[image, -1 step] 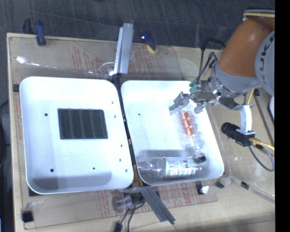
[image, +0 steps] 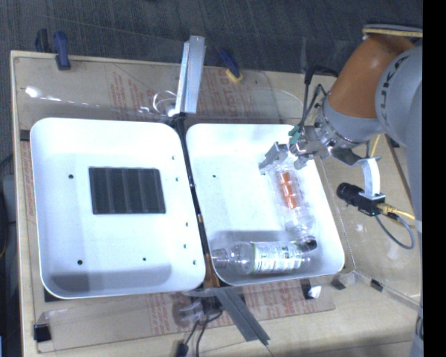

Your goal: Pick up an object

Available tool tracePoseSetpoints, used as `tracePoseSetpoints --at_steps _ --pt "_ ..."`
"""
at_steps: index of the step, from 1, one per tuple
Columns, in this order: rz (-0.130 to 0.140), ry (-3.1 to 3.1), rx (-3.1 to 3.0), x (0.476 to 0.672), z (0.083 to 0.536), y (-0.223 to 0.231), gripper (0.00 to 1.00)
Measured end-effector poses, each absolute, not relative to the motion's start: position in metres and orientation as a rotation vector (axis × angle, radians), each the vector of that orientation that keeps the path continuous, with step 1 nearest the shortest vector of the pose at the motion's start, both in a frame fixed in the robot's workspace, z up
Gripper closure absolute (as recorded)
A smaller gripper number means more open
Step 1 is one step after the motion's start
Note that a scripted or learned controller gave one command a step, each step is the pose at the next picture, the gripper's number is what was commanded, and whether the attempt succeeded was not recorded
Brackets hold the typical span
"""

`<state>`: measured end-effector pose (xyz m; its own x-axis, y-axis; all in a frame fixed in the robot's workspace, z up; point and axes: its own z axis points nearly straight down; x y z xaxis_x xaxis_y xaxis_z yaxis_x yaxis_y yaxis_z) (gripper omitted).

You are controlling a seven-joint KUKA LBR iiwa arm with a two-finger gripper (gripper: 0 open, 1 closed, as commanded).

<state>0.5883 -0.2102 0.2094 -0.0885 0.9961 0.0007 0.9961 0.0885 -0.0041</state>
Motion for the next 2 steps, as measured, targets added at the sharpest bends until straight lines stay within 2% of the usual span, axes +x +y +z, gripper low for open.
tracePoseSetpoints --at_steps 1,2 --pt "-0.001 -2.279 -2.166 0.570 0.372 -0.197 0.00" --pt "0.005 -2.395 -2.028 0.565 0.259 -0.210 0.00"
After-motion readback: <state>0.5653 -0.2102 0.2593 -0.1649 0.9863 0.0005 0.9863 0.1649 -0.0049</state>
